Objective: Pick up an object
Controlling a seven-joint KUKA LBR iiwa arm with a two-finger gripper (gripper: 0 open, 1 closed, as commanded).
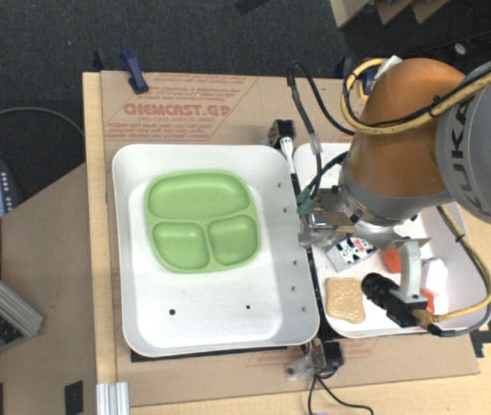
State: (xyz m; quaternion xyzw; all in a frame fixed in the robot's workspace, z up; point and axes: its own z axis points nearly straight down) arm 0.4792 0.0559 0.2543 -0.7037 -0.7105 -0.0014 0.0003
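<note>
My gripper (342,234) hangs low over the left part of the right bin (336,156), mostly hidden beneath the grey and orange wrist. Just below it lies a small white card-like piece with dark and red marks (350,250). A tan, bread-like slab (346,300) rests near the bin's front left corner. An orange-red item (392,260) and a white object (436,276) lie to the right of the gripper, partly covered by the arm. Nothing can be seen held.
The left bin (142,301) holds a green three-compartment plate (200,220) in its upper half. Both bins sit on a brown cardboard sheet (185,102). The arm's bulk covers most of the right bin. Cables run along the gap between the bins.
</note>
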